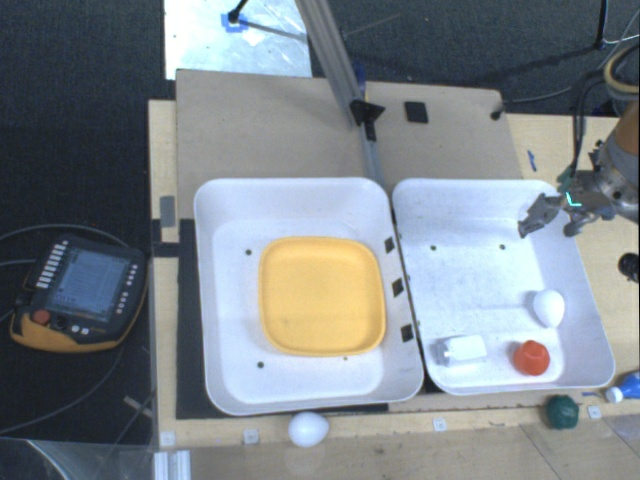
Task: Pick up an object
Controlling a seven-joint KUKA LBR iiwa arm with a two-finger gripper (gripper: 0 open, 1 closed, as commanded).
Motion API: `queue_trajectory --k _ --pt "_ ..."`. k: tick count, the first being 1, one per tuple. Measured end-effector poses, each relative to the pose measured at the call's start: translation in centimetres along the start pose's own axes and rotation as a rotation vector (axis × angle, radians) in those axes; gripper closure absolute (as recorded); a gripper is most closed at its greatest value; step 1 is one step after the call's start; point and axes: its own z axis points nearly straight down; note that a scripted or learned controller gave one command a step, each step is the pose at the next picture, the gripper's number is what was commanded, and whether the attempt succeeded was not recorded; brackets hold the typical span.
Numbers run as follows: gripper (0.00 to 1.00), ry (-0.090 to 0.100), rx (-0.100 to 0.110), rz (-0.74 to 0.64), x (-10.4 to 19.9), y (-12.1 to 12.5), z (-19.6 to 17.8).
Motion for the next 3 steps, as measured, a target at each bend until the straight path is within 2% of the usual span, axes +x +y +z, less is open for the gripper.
queue_trajectory --k 1,2,3 --pt "0.00 0.000 0.000 0.000 0.0 0.0 0.0" --pt "0.00 0.001 0.004 0.001 -0.8 -0.1 5.8" --pt "0.00 0.001 0.003 0.000 -0.2 0.0 10.1"
